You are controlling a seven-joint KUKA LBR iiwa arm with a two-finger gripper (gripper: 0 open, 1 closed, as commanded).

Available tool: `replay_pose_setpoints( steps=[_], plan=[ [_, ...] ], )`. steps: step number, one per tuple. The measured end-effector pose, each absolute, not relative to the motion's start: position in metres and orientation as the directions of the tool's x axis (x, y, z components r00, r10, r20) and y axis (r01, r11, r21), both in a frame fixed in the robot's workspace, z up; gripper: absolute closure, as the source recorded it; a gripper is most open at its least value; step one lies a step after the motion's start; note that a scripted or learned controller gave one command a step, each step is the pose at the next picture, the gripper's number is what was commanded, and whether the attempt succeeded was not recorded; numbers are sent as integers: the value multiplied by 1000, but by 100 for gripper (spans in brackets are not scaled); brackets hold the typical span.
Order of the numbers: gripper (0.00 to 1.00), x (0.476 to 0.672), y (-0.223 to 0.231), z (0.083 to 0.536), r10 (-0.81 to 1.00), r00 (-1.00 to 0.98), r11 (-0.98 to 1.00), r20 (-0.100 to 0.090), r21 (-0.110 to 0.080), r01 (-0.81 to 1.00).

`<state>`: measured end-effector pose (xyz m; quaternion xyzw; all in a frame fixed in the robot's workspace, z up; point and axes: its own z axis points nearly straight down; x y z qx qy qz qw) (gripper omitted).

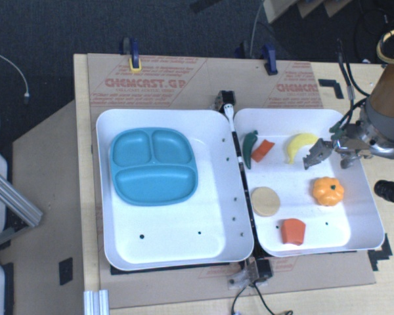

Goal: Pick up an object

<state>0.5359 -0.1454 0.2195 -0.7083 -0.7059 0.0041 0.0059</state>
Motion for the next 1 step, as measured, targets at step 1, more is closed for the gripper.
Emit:
replay_pose_setpoints(
  steps=[1],
  plan=[
    [0,539,-145,227,1000,0,0,0,-1,1000]
  ],
)
